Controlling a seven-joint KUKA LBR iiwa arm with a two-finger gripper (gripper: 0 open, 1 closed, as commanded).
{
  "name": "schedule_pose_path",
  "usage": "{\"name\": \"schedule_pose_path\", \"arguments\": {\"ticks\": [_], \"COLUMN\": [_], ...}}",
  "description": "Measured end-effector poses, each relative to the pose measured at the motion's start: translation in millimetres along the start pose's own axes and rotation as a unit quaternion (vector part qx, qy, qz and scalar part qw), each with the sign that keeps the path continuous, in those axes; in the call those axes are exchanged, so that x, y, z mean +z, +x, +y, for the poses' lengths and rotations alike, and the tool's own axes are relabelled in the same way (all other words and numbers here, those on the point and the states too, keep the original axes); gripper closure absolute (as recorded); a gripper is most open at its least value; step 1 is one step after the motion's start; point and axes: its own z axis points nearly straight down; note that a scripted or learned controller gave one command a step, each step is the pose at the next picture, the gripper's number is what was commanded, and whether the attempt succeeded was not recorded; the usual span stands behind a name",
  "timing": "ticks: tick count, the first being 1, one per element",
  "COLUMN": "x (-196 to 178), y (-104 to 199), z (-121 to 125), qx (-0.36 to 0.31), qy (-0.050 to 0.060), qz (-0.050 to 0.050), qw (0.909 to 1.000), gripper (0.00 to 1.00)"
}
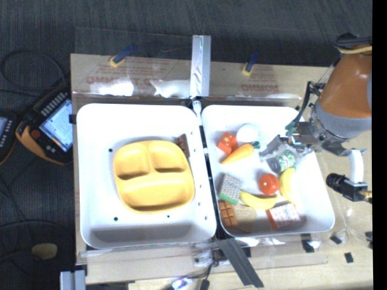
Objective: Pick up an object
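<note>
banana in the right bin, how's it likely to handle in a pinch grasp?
The banana looks like smooth, glossy toy plastic, so probably light, stiff and a bit slippery. Its curved shape likely lets it twist between the fingers unless pinched across the middle. It lies against the tomato and a red-and-white box, so a push would probably nudge them.

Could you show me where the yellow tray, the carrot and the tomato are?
yellow tray (154, 177): camera view, on its large front compartment.
carrot (239, 153): camera view, on the middle of its orange body.
tomato (269, 183): camera view, on its red top.
</note>
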Motion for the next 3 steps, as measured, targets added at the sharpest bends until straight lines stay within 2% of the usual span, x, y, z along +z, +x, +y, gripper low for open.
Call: {"name": "schedule_pose_path", "arguments": {"ticks": [1, 2, 3], "x": [136.5, 126.6, -18.8], "y": [-11.0, -11.0, 69.3], "z": [-11.6, -10.1, -17.4], "qx": [-0.043, -0.043, 0.047], "qy": [-0.006, -0.008, 0.0], "qz": [-0.001, -0.002, -0.001], "qw": [0.9991, 0.999, 0.9989], "gripper": [0.0, 1.0, 1.0]}}
